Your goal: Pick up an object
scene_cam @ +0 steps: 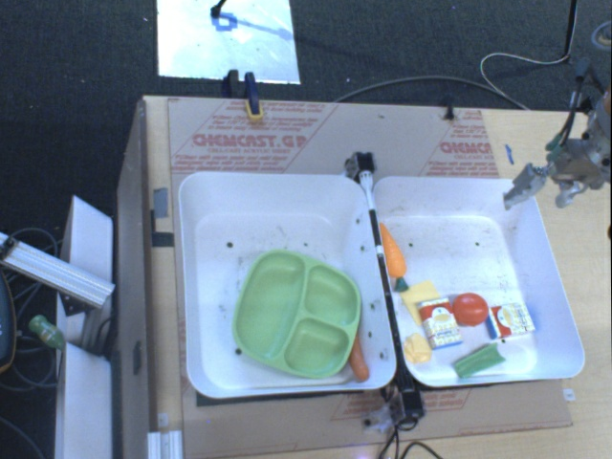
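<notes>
My gripper hangs over the far right corner of the right bin, open, with nothing between its fingers. The right bin's near half holds a carrot along the left wall, a yellow wedge, a red and white carton, a red tomato, a small white box, a green piece and a small yellow piece. All of them lie well in front and to the left of the gripper.
The left bin holds a green divided plate, with an orange sausage-like piece at its right edge. A black divider runs between the bins. Cardboard lines the bench behind them.
</notes>
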You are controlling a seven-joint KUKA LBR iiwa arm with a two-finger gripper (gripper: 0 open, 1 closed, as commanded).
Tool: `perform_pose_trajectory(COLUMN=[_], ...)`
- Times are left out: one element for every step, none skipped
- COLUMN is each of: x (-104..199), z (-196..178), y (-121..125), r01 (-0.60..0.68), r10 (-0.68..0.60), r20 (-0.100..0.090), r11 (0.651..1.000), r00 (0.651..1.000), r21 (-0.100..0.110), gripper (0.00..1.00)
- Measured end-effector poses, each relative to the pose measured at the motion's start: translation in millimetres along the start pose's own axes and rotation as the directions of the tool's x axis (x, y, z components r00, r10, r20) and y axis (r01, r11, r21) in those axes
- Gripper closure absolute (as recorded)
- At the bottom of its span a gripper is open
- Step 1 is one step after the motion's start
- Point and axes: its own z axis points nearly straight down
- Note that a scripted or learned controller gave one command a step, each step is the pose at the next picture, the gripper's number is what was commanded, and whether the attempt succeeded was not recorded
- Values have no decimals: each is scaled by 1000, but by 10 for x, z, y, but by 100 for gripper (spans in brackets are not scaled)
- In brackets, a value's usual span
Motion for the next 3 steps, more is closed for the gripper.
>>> perform_pose_trajectory(x=[81, 845, 831], z=[1843, 1833, 1723], y=[-380, -880, -867], r01=[-2, 0, 0], r10=[2, 0, 0], r20=[0, -2, 0], r11=[1000, 1000, 1000], r00=[1000, 1000, 1000], r21=[1, 0, -4], gripper=[0, 0, 100])
